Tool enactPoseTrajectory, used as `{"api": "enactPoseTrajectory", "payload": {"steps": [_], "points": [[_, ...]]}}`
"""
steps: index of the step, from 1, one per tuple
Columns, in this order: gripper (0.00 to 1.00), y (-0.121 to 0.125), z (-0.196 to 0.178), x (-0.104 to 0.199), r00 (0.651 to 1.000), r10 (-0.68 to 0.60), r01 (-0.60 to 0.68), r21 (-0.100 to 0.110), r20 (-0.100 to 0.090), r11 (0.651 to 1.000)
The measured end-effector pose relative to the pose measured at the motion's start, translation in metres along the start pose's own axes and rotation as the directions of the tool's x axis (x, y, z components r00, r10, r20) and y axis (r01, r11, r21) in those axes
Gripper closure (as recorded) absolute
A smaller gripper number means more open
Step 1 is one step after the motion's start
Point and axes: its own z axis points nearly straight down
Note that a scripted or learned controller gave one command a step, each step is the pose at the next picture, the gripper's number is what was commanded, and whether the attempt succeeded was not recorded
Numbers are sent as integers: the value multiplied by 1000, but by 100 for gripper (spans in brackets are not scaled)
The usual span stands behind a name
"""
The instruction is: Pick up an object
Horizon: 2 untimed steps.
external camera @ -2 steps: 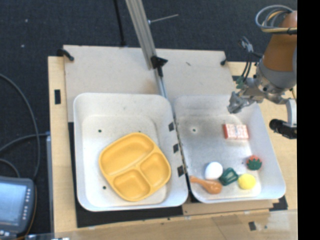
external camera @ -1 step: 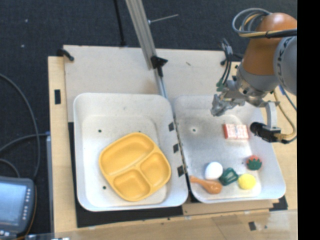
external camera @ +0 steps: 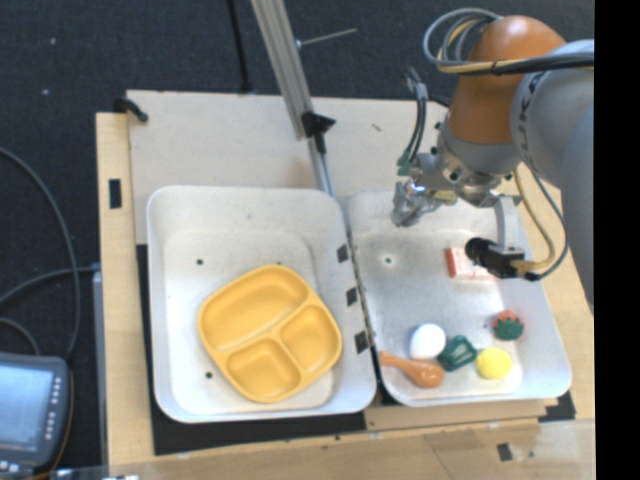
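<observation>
Arm over right bin, nothing seen in gripper.
I see yellow tray (external camera: 268, 331) in left bin (external camera: 180, 218); gripper (external camera: 408, 208) at right bin (external camera: 400, 278) far edge, finger state indiscernible. White ball (external camera: 427, 341), yellow ball (external camera: 493, 363) near front.

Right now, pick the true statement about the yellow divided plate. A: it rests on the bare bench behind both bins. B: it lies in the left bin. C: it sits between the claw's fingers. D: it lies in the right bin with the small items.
B: the yellow divided plate lies flat in the left bin, while the claw hangs over the right bin.
</observation>
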Motion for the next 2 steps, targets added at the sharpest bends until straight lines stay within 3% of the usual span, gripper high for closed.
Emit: {"api": "enactPoseTrajectory", "payload": {"steps": [2], "points": [[100,-14,2,97,1000,0,0,2,0,1000]]}}
